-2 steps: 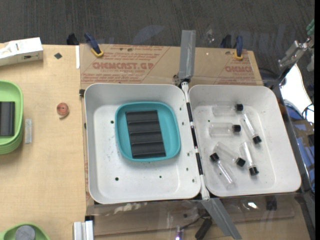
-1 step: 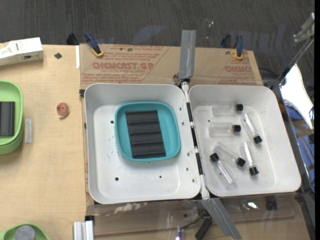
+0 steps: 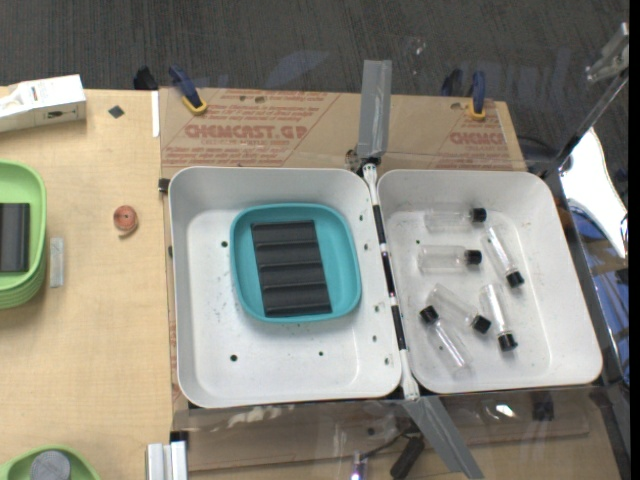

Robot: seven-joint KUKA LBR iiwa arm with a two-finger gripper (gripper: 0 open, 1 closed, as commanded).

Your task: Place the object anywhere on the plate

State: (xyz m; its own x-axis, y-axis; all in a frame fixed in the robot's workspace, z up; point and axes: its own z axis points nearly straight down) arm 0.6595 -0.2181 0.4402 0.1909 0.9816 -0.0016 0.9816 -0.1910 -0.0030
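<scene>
A teal square plate (image 3: 295,263) with rounded corners lies in the left white bin (image 3: 200,298), slightly above the bin's middle. A black ribbed block (image 3: 290,266) rests inside the plate. Several clear vials with black caps lie scattered in the right white bin (image 3: 560,358): one near the top (image 3: 455,218), one below it (image 3: 447,259), one slanted at the right (image 3: 500,253), and others lower down (image 3: 443,335) (image 3: 495,313).
Brown cardboard (image 3: 260,123) lies behind the bins, held by blue-and-yellow clamps (image 3: 190,93). A grey divider bar (image 3: 375,108) stands between the bins. On the wooden bench at the left sit a green tray (image 3: 20,238) and a small red disc (image 3: 124,218).
</scene>
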